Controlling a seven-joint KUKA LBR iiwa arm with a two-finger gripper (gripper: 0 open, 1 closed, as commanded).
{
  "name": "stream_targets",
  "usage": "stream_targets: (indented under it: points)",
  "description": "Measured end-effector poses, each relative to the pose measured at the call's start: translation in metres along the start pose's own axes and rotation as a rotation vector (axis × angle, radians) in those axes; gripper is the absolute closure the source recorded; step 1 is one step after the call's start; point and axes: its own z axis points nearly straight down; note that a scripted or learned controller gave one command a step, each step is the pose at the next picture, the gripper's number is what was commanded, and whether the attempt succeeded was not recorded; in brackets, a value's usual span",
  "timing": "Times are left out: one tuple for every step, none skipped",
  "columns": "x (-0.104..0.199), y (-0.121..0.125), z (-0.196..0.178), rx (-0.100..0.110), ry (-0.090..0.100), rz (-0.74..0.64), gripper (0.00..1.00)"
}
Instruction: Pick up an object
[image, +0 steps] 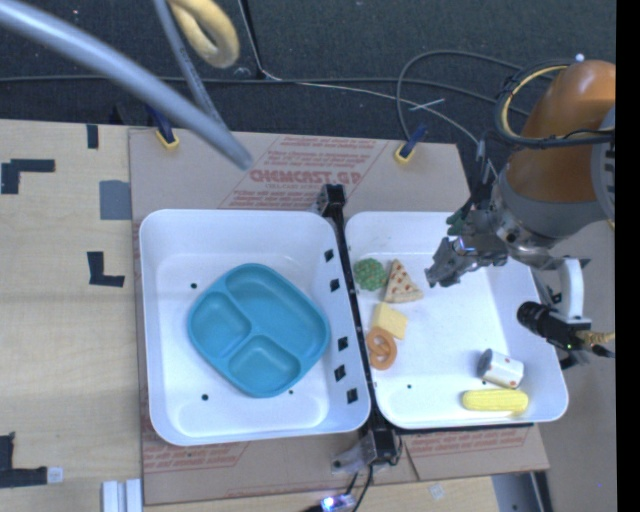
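Small food toys (401, 284) in right bin (450, 408).

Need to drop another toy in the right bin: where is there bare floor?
Bare floor in the right bin: between cheese and can, and right of the gripper. Crowded by the divider: broccoli, pizza slice, pretzel.

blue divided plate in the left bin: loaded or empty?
Empty. The blue three-compartment plate shows bare blue in every section; the toy food pieces, like the yellow corn cob, lie in the right bin.
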Motion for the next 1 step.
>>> stream_targets:
  points:
    - [0.0423,0.0230,0.0058,0.001,0.000,0.000,1.00]
